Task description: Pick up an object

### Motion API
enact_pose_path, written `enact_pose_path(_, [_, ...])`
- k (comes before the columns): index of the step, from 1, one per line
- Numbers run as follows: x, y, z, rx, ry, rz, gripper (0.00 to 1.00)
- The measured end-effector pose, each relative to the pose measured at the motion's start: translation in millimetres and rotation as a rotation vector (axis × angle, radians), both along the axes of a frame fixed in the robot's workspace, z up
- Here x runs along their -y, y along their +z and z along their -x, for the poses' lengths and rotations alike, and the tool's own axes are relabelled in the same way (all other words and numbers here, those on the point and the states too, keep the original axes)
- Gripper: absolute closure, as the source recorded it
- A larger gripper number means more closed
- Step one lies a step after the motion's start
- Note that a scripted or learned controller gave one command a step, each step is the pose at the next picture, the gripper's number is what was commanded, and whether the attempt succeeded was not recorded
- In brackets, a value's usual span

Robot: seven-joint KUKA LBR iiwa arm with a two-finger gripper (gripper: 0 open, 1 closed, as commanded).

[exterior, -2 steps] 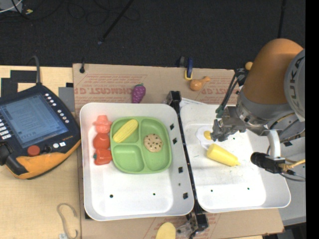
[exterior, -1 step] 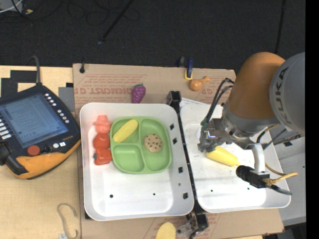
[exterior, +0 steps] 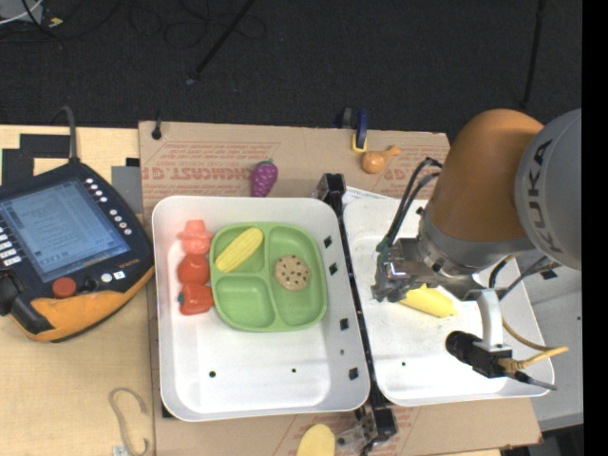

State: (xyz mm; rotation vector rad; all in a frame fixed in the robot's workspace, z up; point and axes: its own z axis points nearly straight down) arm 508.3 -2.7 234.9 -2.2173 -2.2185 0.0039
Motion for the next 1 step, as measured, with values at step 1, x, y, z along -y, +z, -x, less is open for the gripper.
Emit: enact_pose_path(1, [-5.6,-1.4,2.9,0.0,-0.001,0.001,1.0])
